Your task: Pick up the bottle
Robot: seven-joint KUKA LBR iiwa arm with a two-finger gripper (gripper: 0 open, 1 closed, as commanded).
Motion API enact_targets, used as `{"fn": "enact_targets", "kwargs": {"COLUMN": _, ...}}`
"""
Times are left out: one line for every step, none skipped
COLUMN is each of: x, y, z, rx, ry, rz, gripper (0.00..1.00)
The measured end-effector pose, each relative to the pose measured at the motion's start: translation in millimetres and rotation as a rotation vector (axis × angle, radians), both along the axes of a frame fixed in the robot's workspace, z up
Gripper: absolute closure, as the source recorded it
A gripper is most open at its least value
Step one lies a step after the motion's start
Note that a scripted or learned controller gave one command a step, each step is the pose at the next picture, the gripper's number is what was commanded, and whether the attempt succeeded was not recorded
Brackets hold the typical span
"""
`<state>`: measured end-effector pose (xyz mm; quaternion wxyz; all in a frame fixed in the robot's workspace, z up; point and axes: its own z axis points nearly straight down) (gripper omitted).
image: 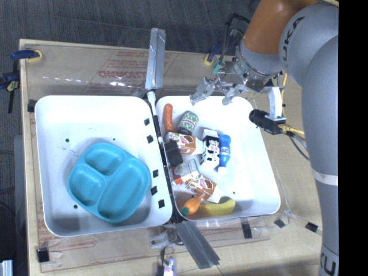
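The bottle [223, 149] is white with a blue label and lies in the right bin [259, 171], near its middle, cap end toward the front. Just left of it lies a small black-and-white carton [210, 146], touching or nearly so. My gripper [215, 95] hangs above the back rim of the right bin, behind the bottle and well apart from it. Its fingers [199, 95] are spread open with nothing between them.
The right bin also holds a sausage [167, 117], a green can [188, 121], several snack cartons [195, 180], a carrot [192, 204] and a banana [219, 207]. A blue divided plate [109, 181] lies in the left bin [57, 125]. A black-clipped divider [156, 148] separates the bins.
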<state>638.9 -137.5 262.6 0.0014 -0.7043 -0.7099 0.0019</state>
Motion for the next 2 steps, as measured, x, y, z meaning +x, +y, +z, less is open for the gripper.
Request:
{"fn": "enact_targets", "kwargs": {"x": -61, "y": -74, "z": -28, "rx": -0.001, "ry": 0.0, "rz": -0.136, "gripper": 0.0}}
{"fn": "enact_targets", "kwargs": {"x": -32, "y": -66, "z": -148, "rx": -0.002, "ry": -0.023, "rz": 0.022, "gripper": 0.0}}
